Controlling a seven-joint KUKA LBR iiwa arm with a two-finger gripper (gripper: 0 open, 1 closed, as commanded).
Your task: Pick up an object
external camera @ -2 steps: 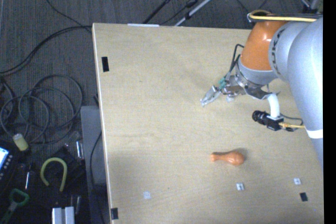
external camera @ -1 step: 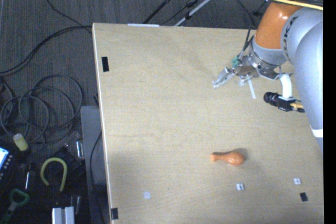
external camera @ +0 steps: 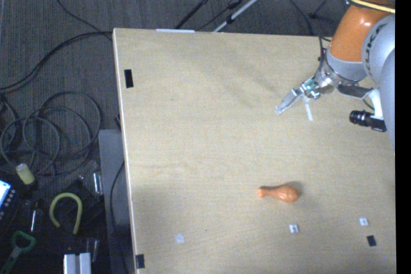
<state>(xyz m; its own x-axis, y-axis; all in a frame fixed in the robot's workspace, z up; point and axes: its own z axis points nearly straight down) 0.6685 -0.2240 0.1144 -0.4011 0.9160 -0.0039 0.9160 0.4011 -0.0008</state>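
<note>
An orange pin-shaped object (external camera: pixel 280 193) lies on its side on the pale wooden bench top (external camera: pixel 205 138), toward the front right, with its narrow end pointing left. My gripper (external camera: pixel 295 111) hangs at the upper right, well behind the orange object and apart from it. Its two thin fingers are spread open and nothing sits between them. The grey arm with its orange band (external camera: pixel 353 35) comes in from the right edge.
Small dark and pale markers (external camera: pixel 294 228) dot the bench near the front right, and a black mark (external camera: pixel 128 78) sits near the left edge. Cables, a tripod and tools lie on the floor to the left and behind.
</note>
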